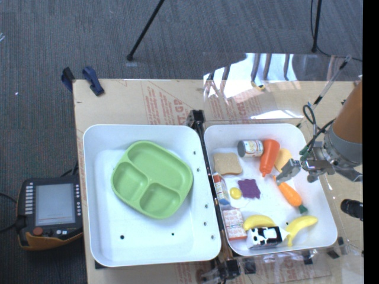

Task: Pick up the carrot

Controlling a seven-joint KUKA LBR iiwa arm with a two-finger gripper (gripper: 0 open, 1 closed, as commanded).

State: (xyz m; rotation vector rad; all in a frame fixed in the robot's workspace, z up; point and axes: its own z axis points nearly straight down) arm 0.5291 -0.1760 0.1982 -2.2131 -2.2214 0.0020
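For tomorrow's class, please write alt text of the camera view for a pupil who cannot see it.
A grey robot gripper hovers just above an orange carrot in the right white bin, among bananas, bread and a bottle. The left bin holds a green divided plate.

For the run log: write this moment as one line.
hand: over right bin, just above carrot | carrot: lying in bin, not lifted | left bin: green plate
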